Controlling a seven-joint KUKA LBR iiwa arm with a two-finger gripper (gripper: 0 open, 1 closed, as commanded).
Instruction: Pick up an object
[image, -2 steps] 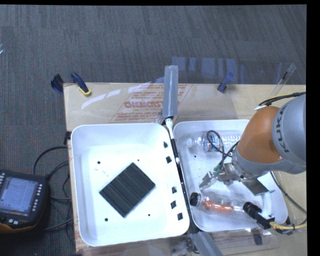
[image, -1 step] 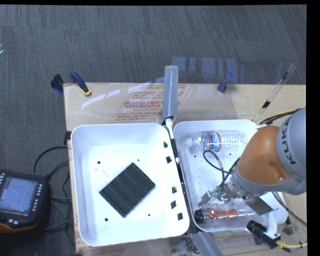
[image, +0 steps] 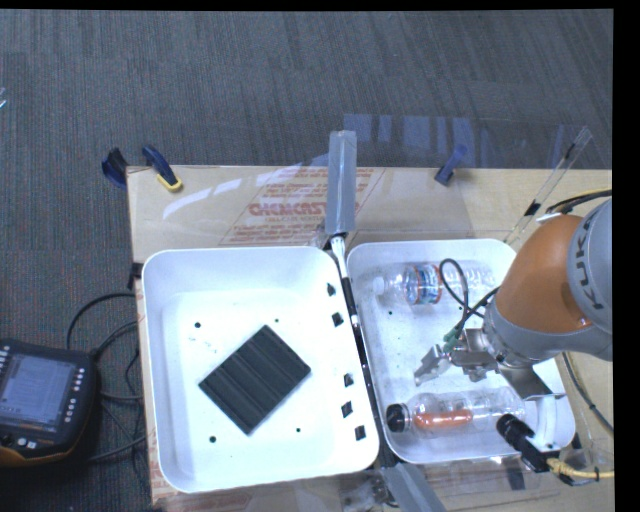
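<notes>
My tool (image: 432, 364) hung open and held nothing, in the middle of the right bin (image: 372, 262). The bottle (image: 455, 414) with the black cap lay by the bin's front edge. I needed to drop straight over its middle.

The arm (image: 560, 290) reached in from the right, orange band uppermost, its gripper (image: 432, 366) hanging low with fingers spread apart.
</notes>
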